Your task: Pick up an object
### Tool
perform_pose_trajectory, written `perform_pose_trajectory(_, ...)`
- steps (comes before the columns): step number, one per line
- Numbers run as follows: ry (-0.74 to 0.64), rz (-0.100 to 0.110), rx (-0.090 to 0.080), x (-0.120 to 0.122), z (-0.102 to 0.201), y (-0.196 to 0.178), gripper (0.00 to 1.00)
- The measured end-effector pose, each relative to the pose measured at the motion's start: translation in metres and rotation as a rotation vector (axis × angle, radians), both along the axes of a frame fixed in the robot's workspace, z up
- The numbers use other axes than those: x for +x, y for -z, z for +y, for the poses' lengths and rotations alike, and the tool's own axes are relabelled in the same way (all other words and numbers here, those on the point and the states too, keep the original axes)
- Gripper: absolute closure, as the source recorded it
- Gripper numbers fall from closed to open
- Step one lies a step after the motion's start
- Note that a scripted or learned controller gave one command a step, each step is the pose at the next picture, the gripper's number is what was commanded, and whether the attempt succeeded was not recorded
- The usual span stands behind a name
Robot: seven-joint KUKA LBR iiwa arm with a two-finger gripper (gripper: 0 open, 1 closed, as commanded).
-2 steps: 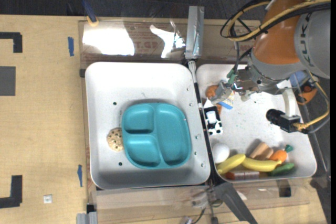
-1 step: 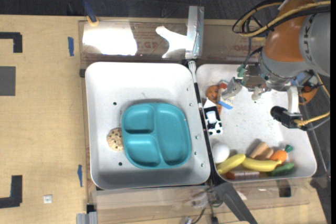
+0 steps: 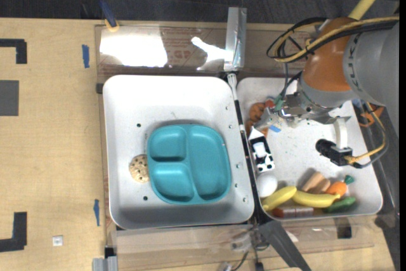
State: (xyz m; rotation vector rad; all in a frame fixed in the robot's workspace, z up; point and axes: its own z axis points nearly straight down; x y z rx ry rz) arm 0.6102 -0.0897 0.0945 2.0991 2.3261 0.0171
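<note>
My gripper (image 3: 281, 113) hangs over the upper left part of the right bin (image 3: 371, 200), below the arm's orange band. Just left of it, in the bin's upper left corner, lies a brown-orange pastry-like item (image 3: 256, 112). A small blue and red piece (image 3: 273, 128) shows right under the gripper. A black and white block (image 3: 261, 154) lies along the bin's left wall. Nothing can be made out held in the gripper.
Along the right bin's front edge lie a white ball (image 3: 266, 186), a yellow banana (image 3: 298, 197), a tan sausage-like piece (image 3: 313, 181), an orange carrot (image 3: 338, 188) and a green item (image 3: 343, 203). The left bin (image 3: 127, 98) holds a teal divided plate (image 3: 188, 162) and a cookie (image 3: 139, 168).
</note>
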Motion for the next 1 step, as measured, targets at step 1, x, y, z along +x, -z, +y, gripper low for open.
perform_pose_trajectory(1, 0.349, -0.012, 0.005, -0.0517, -0.0207, -0.0011, 0.0)
